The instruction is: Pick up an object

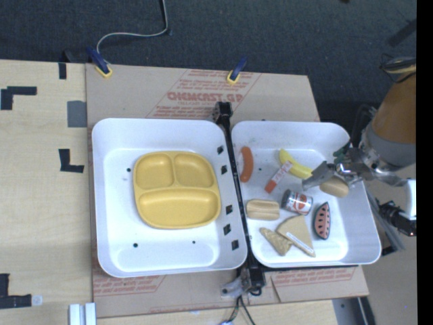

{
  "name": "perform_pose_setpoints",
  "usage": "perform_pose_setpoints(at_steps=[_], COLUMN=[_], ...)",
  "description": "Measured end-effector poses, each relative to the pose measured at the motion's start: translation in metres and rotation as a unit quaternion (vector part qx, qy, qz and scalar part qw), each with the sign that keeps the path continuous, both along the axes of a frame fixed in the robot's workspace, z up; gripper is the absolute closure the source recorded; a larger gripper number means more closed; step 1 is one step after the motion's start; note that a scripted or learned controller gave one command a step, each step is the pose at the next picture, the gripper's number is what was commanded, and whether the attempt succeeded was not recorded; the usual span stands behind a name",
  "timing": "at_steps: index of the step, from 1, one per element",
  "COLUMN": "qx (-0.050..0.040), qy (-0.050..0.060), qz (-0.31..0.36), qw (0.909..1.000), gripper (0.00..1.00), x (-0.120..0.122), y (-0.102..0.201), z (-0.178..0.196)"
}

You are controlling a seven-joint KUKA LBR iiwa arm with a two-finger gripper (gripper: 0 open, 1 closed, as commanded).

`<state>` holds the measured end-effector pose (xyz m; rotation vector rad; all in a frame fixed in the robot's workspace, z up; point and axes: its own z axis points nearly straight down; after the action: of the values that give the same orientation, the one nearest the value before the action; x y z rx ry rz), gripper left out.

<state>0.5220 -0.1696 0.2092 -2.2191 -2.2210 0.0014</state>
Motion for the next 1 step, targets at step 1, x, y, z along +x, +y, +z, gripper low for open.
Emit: perform_pose_setpoints(at_steps=[1], qx=[0.0], qy=[-0.001], qz=[-0.001], qw=[1.0], gripper=[0.0], x=[-0.0096], y=[0.0206], z=[-0.1143])
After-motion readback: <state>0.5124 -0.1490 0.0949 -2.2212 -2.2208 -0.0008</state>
